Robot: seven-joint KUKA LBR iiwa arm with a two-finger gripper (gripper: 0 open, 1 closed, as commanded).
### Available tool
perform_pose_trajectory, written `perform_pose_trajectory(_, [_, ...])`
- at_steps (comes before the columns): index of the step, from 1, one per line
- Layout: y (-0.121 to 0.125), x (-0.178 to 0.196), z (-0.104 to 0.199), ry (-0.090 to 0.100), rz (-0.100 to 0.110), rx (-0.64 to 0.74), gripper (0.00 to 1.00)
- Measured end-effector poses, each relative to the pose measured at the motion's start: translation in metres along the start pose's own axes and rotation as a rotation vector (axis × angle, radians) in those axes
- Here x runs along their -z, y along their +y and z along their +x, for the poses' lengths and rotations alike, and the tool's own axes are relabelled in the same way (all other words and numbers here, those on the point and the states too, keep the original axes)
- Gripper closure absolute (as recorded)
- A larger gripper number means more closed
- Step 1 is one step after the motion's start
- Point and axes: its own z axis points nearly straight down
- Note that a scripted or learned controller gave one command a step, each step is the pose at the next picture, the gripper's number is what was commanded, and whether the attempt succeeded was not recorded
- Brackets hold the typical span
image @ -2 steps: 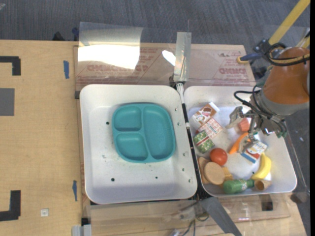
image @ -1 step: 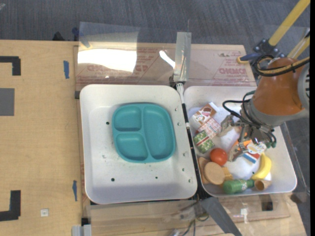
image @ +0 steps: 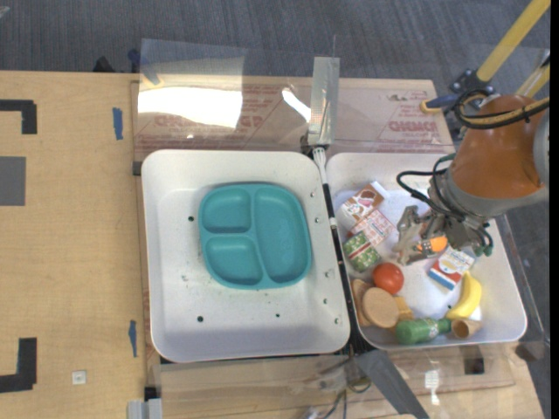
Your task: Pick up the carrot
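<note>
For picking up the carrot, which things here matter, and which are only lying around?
For the job:
- carrot, an orange piece beside the claw's fingers
- claw
- right bin

Lying about:
- teal divided plate in the left bin
- tomato
- banana
- small cartons

red print runs across the clear sheet point(image: 262, 112) behind the bins, too blurred to read; the cartons' point(image: 367, 221) labels are likewise illegible.
</note>
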Motion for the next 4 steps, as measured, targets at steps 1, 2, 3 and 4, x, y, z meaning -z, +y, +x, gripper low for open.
perform_pose_trajectory(1, [0.043,0.172,0.007,0.011,-0.004,0.198,1.00])
perform_pose_trajectory(2, [-0.009,0.085,0.039,0.019,-0.018,0.853,1.00])
perform_pose_trajectory(3, [0.018,-0.005,0.060,0.011,-0.015,1.057,1.00])
perform_pose_trajectory(4, [0.108,0.123,0.039,0.004,-0.010,0.971,1.00])
